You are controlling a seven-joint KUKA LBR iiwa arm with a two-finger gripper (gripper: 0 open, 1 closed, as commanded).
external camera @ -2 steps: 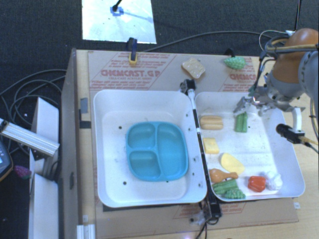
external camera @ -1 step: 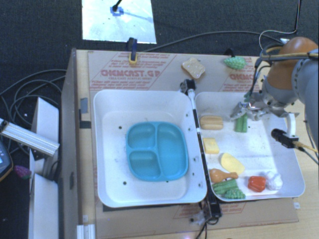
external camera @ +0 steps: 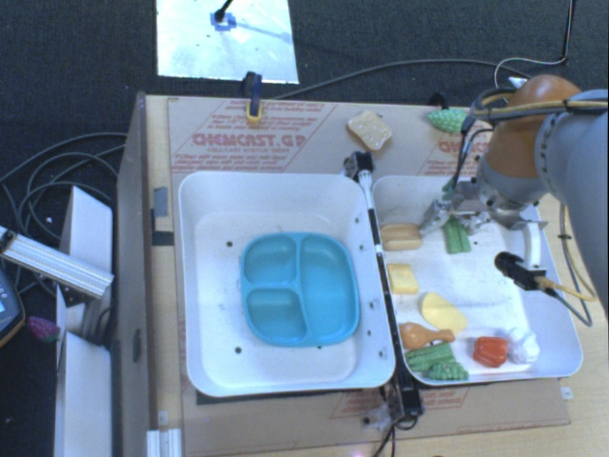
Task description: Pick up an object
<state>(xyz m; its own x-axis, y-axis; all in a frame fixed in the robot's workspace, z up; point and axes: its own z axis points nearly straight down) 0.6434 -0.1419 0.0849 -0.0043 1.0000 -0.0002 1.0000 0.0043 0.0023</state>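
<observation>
Hovering claw (external camera: 455, 213) just above green vegetable (external camera: 458, 237), right bin (external camera: 561, 350).

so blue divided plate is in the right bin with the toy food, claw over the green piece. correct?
Not quite: the camera view shows the blue divided plate in the left bin, alone. The toy food lies in the right bin, where the claw is over the green piece.
</observation>
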